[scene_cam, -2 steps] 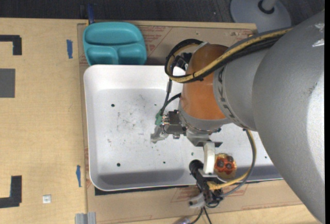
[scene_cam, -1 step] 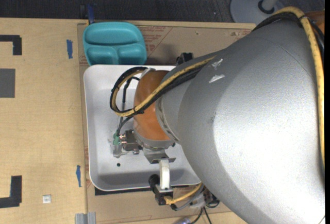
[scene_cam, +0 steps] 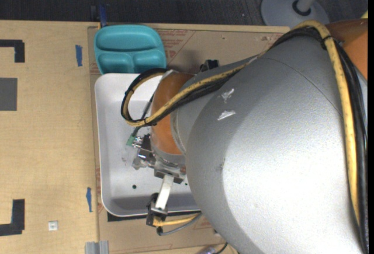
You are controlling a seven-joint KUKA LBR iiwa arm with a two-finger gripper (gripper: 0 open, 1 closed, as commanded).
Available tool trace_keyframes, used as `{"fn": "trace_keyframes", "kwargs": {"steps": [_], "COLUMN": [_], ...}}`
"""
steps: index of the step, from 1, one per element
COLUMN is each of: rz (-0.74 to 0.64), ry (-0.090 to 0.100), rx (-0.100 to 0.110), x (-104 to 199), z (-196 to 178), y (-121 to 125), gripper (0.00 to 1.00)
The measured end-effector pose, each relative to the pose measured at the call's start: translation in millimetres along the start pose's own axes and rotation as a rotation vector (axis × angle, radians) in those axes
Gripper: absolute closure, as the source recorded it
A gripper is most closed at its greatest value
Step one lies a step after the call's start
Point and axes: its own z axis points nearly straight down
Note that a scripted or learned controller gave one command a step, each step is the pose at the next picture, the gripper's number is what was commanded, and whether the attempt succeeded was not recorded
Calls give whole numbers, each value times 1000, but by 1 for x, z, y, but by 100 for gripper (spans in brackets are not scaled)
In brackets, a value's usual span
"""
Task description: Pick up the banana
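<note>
Grey arm (scene_cam: 274, 148) with orange band (scene_cam: 166, 115), reaching in from right, covering right part of white bin (scene_cam: 111, 130). Bin on tan cardboard bench (scene_cam: 47, 130), near its front edge. Teal moulded plastic piece (scene_cam: 130, 48) against bin's far edge, by far-left corner. Gripper (scene_cam: 141, 152) low over bin's middle, largely under wrist; spread or pressed together, impossible to tell.

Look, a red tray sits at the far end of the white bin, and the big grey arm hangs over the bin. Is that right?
Not quite. The tray is teal, not red, as the camera view shows. The rest holds: it sits at the far end of the white bin, and the big grey arm hangs over the bin.
</note>
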Motion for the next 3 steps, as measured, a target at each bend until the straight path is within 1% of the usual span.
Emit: {"fn": "trace_keyframes", "kwargs": {"steps": [1,2,3], "rz": [204,202,202], "ry": [0,-1,-2], "rx": [1,3,4], "x": [6,6,6], "z": [-34,-44,-44], "y": [-2,-3,-3], "gripper": [0,100,0]}}
